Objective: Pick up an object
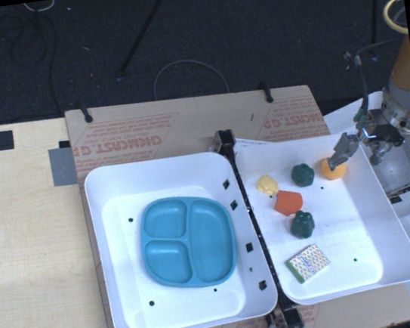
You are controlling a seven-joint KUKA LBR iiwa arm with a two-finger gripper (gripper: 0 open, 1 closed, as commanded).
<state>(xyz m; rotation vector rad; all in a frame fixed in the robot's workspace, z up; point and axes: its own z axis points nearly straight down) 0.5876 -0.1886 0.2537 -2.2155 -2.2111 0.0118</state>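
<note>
The fingers [338, 153] reach in from the right edge of the right bin [370, 249], a dark grey tip slanting down and to the left. Whether they are apart or together cannot be told. Right at the tip, touching or just under it, sits a small orange object [334, 171], rounded and squat with no clear long axis, so it points no particular way. Just left of the tip lies a dark green lump [303, 174]. Farther left is a pale yellow piece [267, 184]. Below and left of the tip rest a red-orange block [288, 202], a second dark green lump [302, 223] and a speckled flat packet [308, 261], its long axis slanted. The left bin [112, 204] carries a blue divided plate [187, 241].
</note>
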